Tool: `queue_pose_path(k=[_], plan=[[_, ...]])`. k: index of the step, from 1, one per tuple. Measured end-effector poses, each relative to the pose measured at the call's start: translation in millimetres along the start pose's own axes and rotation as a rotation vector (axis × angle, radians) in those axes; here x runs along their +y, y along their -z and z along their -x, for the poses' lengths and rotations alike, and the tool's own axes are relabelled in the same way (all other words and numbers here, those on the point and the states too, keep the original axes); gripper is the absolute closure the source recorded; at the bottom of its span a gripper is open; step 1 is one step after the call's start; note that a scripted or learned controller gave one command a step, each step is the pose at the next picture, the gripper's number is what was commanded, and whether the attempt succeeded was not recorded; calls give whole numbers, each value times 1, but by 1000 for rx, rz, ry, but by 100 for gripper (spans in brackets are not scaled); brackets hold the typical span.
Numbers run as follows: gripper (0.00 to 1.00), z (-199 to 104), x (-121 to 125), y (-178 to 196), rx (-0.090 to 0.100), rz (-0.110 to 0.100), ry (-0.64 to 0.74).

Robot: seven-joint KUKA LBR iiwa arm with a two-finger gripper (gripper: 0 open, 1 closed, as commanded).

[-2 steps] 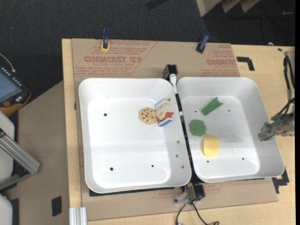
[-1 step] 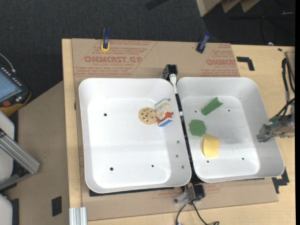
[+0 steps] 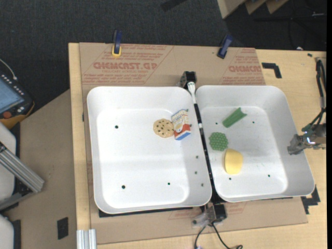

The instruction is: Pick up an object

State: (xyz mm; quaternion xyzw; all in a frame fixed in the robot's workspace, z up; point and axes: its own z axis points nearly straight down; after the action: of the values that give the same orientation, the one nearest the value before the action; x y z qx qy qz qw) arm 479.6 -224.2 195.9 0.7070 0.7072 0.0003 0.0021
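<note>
The left bin (image 3: pixel 104 139) holds a round cookie (image 3: pixel 164 128) with dark chips and, touching its right side, a small white, red and blue carton (image 3: pixel 181 124). In the right bin (image 3: pixel 275 102) lie a long green piece (image 3: pixel 234 117), a round bumpy green piece (image 3: pixel 218 140) and a yellow lump (image 3: pixel 233 161). My gripper (image 3: pixel 302 143) sits low at the right bin's right rim, well to the right of the yellow lump and apart from every object. Nothing shows in its grasp.
The bins meet along a dark seam (image 3: pixel 201 139) in the middle of the bench. Blue clamps (image 3: pixel 116 40) hold the cardboard base at the back edge. Cables (image 3: pixel 321 92) hang at the far right above the gripper.
</note>
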Motion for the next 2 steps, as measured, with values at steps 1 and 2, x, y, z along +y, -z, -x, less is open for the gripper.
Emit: queue_pose_path(k=[1,2], plan=[[100,-1,-1,-12,3,-5,-1],[100,-1,-1,-18,3,-5,-1]])
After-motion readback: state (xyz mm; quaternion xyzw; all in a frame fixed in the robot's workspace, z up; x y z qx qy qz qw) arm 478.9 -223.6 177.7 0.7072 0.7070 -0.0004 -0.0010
